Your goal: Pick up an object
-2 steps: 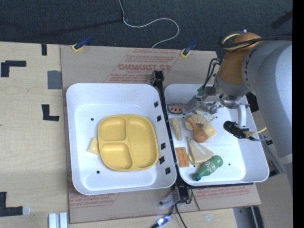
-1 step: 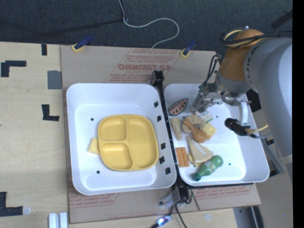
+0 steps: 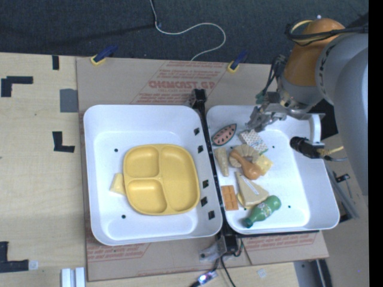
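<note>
A: Where is the claw [image 3: 258, 119]?
B: Above the right bin [image 3: 311, 211], near its far left corner; whether it grips or gapes cannot be told.
A: And the objects?
B: The toy food pile [image 3: 245, 160] lies just below the claw; a green bottle [image 3: 262, 211] lies nearer the front.

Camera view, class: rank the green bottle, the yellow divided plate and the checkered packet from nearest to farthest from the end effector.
1. Checkered packet, right bin, just below the end effector.
2. Green bottle, right bin's front.
3. Yellow divided plate, left bin.
</note>
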Action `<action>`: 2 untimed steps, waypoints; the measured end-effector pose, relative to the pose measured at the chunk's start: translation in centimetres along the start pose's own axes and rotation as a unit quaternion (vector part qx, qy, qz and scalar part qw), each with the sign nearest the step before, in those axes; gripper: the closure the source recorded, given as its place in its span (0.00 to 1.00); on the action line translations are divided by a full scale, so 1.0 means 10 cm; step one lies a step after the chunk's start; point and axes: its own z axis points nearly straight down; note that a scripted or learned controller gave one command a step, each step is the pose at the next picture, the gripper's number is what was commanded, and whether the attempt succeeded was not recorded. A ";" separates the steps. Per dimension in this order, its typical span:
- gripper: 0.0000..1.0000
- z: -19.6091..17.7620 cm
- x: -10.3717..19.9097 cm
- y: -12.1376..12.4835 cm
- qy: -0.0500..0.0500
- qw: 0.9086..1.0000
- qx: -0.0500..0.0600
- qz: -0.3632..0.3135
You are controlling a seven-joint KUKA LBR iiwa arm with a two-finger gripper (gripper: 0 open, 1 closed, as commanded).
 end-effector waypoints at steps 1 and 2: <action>1.00 -0.47 0.09 0.05 0.000 1.000 0.000 -0.001; 1.00 -0.79 0.10 0.06 0.000 1.000 0.000 0.000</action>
